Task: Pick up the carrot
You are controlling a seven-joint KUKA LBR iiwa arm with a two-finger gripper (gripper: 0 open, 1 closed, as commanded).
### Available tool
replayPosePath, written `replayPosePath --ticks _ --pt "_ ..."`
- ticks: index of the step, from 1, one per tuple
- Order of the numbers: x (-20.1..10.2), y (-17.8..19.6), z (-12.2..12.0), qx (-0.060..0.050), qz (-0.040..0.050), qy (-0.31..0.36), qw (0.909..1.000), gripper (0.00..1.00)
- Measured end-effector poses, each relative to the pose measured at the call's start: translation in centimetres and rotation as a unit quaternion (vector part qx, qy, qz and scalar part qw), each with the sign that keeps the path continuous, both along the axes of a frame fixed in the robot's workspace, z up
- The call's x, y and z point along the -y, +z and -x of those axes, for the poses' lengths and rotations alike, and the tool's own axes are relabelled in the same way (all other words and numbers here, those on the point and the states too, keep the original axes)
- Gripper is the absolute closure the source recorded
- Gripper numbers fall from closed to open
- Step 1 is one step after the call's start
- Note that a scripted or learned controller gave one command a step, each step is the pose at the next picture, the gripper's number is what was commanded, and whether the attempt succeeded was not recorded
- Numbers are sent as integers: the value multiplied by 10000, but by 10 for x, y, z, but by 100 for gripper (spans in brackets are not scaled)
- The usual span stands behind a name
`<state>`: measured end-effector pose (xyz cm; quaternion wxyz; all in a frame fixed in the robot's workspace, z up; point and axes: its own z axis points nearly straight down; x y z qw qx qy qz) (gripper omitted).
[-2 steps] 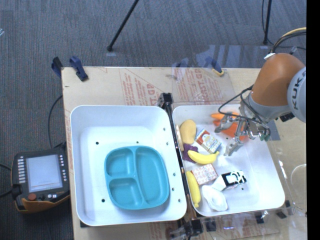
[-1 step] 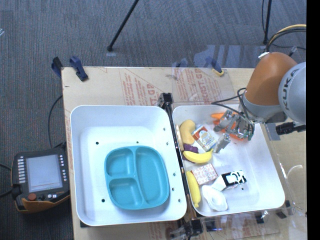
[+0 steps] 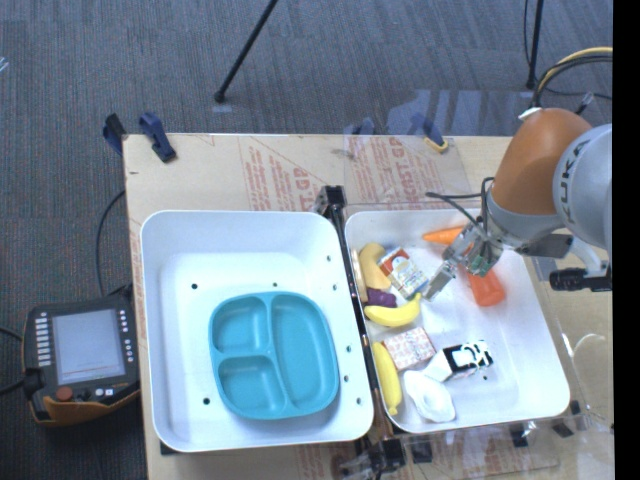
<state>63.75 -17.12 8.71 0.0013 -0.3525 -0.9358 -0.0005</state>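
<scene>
Carrot at back of right bin, just behind hand, looks like light, stiff, smooth plastic toy, likely slippery, so best pinched across thick middle, not tapered tip; hand state impossible to tell, nothing visibly held.

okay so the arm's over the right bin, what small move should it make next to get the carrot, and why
Probably a short shift toward the bin's far edge, then down. The gripper hovers over the snack packet, while the carrot lies just beyond it, untouched, near the right bin's back wall.
</scene>
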Motion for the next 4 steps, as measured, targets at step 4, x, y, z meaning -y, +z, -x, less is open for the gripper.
replayPosePath --ticks 4 --pt "12 -4 -4 -47 20 -4779 8784 0"
